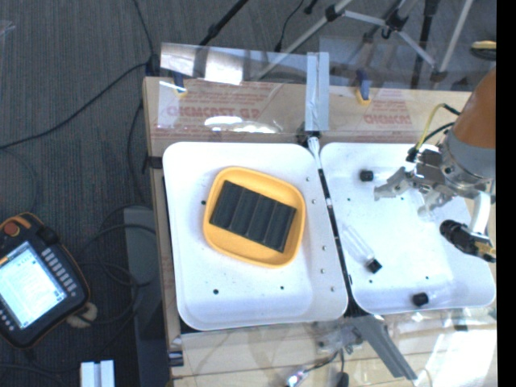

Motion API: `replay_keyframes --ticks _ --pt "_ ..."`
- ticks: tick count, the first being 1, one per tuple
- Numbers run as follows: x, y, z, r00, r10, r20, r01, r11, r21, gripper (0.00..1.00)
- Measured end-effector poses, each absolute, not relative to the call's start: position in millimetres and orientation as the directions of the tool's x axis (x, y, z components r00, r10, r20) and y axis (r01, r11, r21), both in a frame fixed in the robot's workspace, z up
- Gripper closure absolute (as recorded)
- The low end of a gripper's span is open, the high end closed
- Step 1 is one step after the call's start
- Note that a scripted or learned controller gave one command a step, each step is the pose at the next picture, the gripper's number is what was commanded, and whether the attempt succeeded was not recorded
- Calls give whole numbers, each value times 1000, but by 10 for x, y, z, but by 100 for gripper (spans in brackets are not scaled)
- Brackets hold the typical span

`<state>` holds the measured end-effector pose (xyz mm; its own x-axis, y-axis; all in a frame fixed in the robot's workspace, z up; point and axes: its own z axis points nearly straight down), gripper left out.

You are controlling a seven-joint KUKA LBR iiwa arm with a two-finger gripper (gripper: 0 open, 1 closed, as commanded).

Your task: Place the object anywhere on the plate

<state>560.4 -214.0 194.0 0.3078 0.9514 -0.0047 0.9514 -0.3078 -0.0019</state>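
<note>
Two shallow white bins sit side by side on the bench, the left bin [185, 297] and the right bin [451, 285]. In the left bin lies one yellow plate [218, 234], rounded at the corners, and on it rests one dark ribbed block [253, 214], flat and turned slightly askew, covering most of the plate's middle. The right bin holds three small black bits: one at the far left [366, 174], one near the middle [375, 266] and one by the near rim [420, 299]. A single clear, slender tube [353, 239] lies just beside the middle bit. One arm enters from the right, and its gripper [403, 198] hangs over the far part of the right bin, its two fingers spread apart with nothing between them. The dark ribbed block is well apart from those fingers, to their left and across the divide between the bins. On the floor at the left lies one teach pendant [32, 280], its screen lit.
</note>
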Motion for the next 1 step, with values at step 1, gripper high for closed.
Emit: replay_keyframes --ticks 1 --pt "6147 -1306 2249 280 960 -1 960 -280 -2 100"
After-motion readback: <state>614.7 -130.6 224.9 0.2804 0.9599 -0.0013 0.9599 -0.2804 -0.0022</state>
